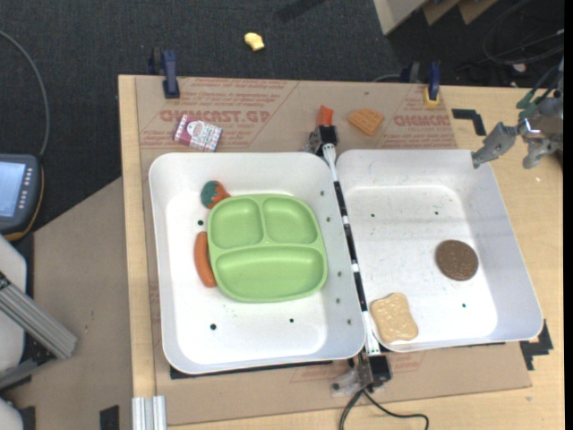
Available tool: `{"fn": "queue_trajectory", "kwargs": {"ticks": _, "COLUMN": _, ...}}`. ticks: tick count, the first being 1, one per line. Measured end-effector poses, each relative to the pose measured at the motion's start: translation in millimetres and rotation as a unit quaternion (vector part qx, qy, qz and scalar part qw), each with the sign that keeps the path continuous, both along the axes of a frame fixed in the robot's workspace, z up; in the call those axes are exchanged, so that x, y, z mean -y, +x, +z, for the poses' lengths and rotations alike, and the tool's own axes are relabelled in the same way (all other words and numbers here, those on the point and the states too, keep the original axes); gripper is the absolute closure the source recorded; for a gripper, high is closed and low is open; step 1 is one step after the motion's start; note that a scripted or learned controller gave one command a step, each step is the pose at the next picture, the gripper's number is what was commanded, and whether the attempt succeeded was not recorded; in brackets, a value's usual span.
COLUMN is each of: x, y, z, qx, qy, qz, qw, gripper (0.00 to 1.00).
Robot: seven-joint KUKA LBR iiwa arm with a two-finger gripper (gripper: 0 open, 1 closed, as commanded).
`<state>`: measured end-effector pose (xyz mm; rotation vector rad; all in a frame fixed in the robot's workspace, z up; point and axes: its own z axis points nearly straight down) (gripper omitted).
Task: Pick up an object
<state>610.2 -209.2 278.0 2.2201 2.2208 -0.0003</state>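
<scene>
One camera looks down at a slant from above the bench, taking in both bins, with the claw at its far right.

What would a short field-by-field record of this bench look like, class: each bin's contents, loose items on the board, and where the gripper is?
left bin: green divided plate; orange carrot-like piece by the plate's left edge; small teal and orange item at its upper left
right bin: brown round disc; tan cracker-like piece at the lower left corner
board outside bins: tan waffle-like piece; small printed packet
floor: small yellow item
gripper: beyond the right bin's upper right corner, holding nothing visible
</scene>
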Motion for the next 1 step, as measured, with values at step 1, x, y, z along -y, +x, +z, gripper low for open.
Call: {"fn": "queue_trajectory", "kwargs": {"ticks": 1, "x": 14.7, "y": -33.0, "z": -139.5, "qx": -0.007, "qy": 0.0026, "qz": -0.001, "qw": 1.0000, "gripper": 0.00}}
